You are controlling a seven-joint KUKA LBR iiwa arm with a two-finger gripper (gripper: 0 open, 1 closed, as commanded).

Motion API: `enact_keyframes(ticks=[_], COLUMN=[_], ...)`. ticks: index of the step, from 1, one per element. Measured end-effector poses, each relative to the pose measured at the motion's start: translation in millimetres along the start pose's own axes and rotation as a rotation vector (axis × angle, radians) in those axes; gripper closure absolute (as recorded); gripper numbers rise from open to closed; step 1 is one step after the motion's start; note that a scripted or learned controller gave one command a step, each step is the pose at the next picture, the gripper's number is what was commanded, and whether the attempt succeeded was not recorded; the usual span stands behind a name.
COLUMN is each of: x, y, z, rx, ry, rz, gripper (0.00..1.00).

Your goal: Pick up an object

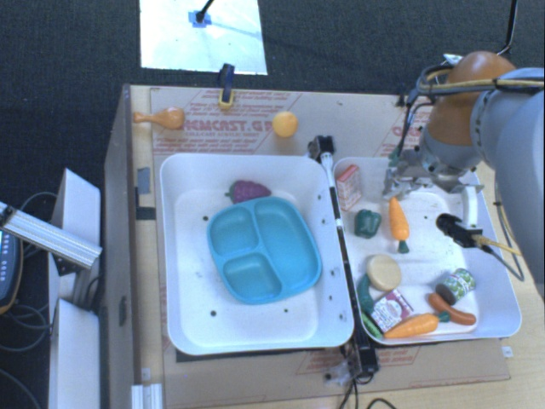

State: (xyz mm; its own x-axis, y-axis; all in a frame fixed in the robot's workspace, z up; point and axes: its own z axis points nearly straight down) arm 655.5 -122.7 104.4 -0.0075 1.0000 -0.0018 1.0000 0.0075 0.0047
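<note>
Orange, the toy carrot (398, 220) lies in the right bin (502, 313) just below our pincer (402, 183); we cannot tell whether the pincer is released or clenched.

bench (255, 113) bears two bins (192, 313), ball (284, 124).

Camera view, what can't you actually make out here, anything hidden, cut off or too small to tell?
- Gripper, camera view: the arm's wrist covers it, so the state of its grasp can't be told.
- Carton in the right bin: label print too small to read.
- Green item beside the round cream piece: partly hidden by that piece and the carton, identity unclear.
- Arm: cut off by the right edge.
</note>
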Motion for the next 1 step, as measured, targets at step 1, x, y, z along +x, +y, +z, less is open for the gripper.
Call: enact_keyframes(ticks=[1], x=[72.9], y=[-17.9], z=[-82.1], rx=[-0.001], ry=[0.003], rz=[0.002], gripper=[1.0])
